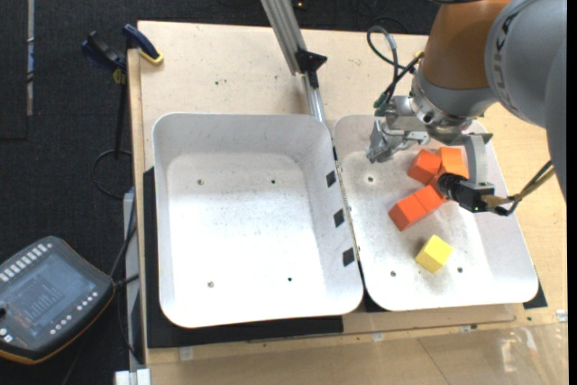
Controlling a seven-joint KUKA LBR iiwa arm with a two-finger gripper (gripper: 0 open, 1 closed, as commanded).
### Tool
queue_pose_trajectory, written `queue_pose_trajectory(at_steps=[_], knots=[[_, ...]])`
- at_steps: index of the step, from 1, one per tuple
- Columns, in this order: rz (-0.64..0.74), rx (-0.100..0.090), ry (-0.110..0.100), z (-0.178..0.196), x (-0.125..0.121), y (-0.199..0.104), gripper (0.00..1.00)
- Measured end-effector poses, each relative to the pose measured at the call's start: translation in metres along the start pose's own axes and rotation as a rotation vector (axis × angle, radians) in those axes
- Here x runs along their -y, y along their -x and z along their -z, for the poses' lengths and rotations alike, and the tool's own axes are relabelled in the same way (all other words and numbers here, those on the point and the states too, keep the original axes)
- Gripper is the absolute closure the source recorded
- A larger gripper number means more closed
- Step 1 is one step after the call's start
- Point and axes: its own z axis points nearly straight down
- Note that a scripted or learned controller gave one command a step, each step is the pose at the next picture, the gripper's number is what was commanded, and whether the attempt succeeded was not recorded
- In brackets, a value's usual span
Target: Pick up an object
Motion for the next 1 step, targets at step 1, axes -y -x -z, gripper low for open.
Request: queue_pose_trajectory(at_steps=[1], knots=[[0.001,0.000,0.002,-0.0079,-0.0100,-0.0544,1.00]])
